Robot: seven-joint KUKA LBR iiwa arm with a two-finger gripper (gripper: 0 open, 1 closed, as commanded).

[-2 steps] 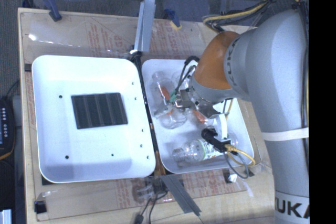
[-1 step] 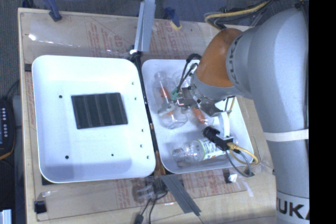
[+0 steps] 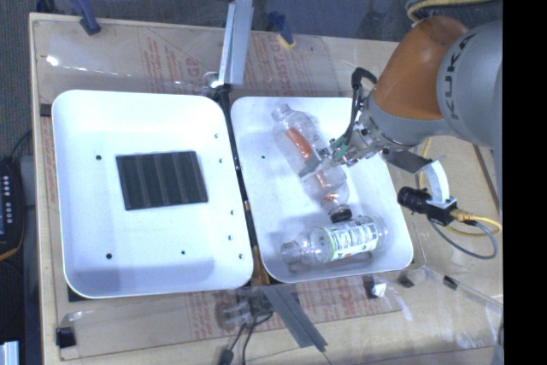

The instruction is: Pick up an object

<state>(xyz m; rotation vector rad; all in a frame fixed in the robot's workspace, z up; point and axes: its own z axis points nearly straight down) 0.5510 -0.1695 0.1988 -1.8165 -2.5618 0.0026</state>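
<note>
Inspecting the right bin (image 3: 269,252), we found the end effector (image 3: 335,154) at its three o'clock beside the orange-labelled bottle (image 3: 306,151); its grip state was indeterminable, and no lift was evident.

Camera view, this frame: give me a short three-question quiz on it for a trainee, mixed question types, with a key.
1. True or false: both bottles lie in the right bin.
2. Which bottle is nearer the gripper? A) the bottle with orange contents B) the bottle with the green and white label
3. Fill in: the left bin has a dark ____ panel in its floor.

Key: 1 true; 2 A; 3 ribbed (or slatted).
</note>
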